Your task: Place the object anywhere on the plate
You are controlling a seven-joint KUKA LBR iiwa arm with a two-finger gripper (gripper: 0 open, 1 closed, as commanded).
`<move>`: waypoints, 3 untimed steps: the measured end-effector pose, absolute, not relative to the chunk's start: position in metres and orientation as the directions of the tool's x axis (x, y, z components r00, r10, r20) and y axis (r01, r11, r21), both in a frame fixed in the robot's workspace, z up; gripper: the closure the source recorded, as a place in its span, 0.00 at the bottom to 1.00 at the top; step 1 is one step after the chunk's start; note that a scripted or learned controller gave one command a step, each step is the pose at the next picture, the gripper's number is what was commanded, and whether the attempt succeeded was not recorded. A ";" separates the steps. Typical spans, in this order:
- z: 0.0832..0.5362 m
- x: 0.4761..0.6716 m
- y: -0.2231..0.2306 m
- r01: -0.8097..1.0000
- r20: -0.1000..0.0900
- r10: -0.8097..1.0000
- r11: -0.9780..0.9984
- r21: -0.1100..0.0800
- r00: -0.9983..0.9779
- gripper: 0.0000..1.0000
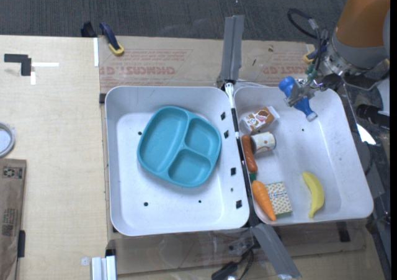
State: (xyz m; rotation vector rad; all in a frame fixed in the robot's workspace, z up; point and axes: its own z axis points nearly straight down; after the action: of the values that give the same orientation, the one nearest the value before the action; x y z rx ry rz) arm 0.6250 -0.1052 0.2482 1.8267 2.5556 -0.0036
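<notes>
Blue object [295,94] at fingers [303,89], long axis diag., lower-right.

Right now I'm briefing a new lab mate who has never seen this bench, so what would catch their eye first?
The blue divided plate draws the eye first, lying alone in the left bin. Next comes the gripper at the right bin's far edge, with a blue object at its tip. Toy food lines that bin's left side: a sausage, a carrot, and a banana further right.
</notes>
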 end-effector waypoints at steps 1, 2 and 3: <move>0.195 0.606 -0.054 0.758 0.001 0.758 0.652 -0.001 -0.652 1.00; 0.210 0.534 0.028 0.618 0.000 0.618 0.786 0.000 -0.786 1.00; 0.191 0.532 0.048 0.607 0.002 0.607 0.794 -0.001 -0.794 1.00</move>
State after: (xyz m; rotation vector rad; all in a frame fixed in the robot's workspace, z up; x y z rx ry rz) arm 0.5322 0.0484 0.1909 1.0079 2.9775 -0.0014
